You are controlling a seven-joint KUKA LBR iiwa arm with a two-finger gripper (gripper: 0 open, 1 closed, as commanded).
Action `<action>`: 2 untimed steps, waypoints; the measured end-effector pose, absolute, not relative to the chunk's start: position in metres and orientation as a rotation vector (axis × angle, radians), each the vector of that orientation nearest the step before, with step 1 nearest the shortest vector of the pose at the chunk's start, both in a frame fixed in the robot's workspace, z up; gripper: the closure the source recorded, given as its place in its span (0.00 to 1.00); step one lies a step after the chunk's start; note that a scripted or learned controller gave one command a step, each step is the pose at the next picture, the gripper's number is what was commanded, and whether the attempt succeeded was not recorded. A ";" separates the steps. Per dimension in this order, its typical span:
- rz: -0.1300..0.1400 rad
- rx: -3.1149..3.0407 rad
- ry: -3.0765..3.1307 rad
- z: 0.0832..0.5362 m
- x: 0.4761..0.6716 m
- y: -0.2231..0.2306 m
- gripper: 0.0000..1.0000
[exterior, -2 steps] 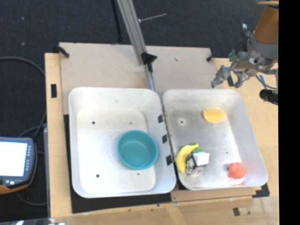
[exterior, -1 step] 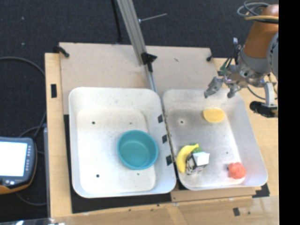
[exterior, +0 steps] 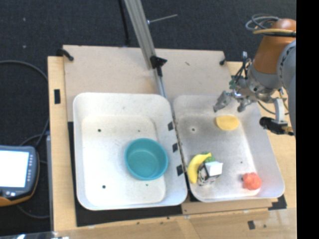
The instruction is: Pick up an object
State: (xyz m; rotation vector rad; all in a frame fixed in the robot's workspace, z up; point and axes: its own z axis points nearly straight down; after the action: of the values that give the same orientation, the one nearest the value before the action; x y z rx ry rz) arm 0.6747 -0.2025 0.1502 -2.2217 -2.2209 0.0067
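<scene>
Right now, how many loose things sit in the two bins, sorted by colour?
Teal: 1, the bowl in the left bin.
Yellow: 2, the banana and the flat yellow piece in the right bin.
Red: 1, the red object.
White and grey: 1, the small block.
Total: 5

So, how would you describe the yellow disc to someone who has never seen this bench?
Look in the right bin, at its far end, just below the end effector. The disc lies there alone, flat, round and pale yellow, unlike the curved banana at the near end.
</scene>
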 end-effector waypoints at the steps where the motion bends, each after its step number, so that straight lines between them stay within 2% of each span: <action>1: 0.002 -2.225 -2.229 0.165 0.677 -0.204 1.00; 2: -0.008 -2.222 -2.231 0.230 0.681 -0.200 1.00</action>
State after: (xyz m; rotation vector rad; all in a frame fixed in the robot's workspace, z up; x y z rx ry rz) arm 0.6813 -0.2000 0.2298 -2.2223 -2.2313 -0.0080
